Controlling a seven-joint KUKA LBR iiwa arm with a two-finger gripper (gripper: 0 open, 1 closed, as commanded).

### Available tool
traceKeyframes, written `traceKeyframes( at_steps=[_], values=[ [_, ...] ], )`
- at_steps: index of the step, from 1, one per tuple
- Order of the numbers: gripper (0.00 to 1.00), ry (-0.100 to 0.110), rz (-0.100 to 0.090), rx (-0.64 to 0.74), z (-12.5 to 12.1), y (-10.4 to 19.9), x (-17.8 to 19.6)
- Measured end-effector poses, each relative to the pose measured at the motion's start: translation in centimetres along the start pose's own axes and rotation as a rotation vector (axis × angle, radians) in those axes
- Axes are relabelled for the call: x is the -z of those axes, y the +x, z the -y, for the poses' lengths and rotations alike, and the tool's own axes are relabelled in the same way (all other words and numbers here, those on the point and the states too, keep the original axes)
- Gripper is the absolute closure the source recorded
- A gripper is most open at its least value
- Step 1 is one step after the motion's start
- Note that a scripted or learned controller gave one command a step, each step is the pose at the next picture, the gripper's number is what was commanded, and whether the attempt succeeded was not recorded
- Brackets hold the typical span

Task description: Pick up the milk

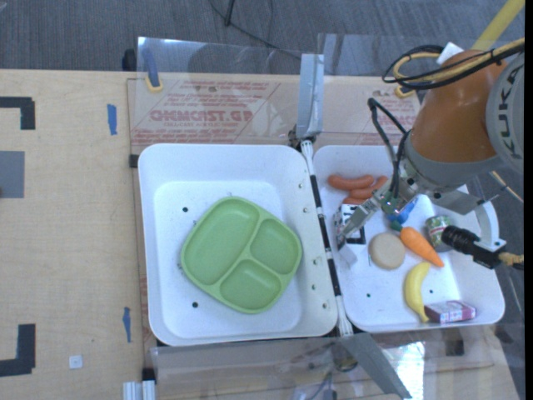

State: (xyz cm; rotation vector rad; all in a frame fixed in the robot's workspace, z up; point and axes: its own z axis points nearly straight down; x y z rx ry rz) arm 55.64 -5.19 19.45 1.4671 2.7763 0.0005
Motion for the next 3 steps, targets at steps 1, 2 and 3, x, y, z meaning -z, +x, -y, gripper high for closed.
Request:
traceKeyframes(
  at_steps=[1, 2, 3],
  values=[
    [0.0, 0.001, -0.001, 0.037, 1.6, 8.6, -1.0],
    [0.0, 0.001, -0.002, 0.064, 1.8, 9.3, -1.0],
    [0.0, -0.001, 0.001, -0.013, 5.2, 4.7, -0.4]
  ],
)
